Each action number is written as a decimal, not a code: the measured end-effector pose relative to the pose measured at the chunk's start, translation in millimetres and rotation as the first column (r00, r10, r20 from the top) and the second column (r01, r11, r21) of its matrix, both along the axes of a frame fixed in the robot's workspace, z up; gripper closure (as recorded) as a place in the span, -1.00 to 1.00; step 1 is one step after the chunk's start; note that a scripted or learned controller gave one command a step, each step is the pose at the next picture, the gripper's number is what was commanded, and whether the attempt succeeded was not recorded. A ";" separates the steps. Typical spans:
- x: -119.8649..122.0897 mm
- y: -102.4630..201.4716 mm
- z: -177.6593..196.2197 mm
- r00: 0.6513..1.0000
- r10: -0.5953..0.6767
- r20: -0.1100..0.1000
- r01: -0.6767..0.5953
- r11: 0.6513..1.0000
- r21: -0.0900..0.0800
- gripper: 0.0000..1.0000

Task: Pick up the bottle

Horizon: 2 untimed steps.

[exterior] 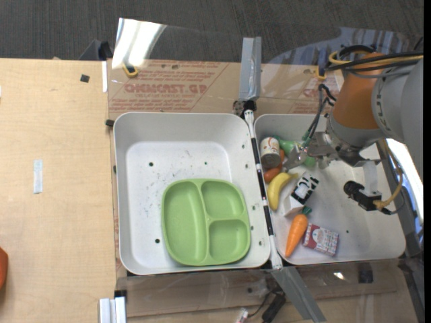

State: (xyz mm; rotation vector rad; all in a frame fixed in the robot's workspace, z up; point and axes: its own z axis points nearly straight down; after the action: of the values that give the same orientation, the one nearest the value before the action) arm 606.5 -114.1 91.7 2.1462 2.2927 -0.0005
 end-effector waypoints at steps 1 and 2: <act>-105.6 9.8 7.4 0.999 0.050 -0.003 -0.050 0.999 0.002 -1.00; -24.0 18.7 -1.0 1.000 0.031 -0.002 -0.031 1.000 0.000 -1.00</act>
State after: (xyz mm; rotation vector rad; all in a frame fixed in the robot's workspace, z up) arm 582.6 -95.4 90.7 2.1119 2.3263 -0.0026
